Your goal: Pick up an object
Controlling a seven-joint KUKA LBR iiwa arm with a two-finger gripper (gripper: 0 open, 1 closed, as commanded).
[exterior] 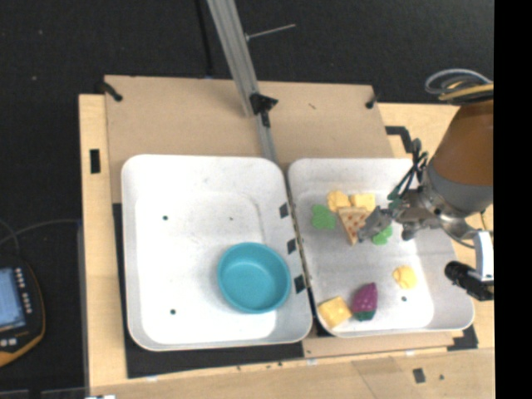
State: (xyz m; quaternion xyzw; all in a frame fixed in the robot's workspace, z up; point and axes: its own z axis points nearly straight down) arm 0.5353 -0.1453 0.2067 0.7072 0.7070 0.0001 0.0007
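Observation:
The right bin (432, 306) holds several small objects. Two yellow pieces (349, 199) lie at its upper middle, with a tan waffle-like piece (351, 223) just below them and a green piece (322, 217) to their left. My gripper (378, 223) hangs low over the bin, right beside the waffle piece and partly covering a second green object (383, 236). A small yellow object (405, 277) lies at the right. A purple object (364, 300) and a yellow block (334, 312) lie near the front wall.
The left bin (166, 189) holds a blue bowl (253, 277) at its lower right. A metal pole (237, 48) slants up from between the bins. The arm (465, 156) comes in from the right over the right bin's edge.

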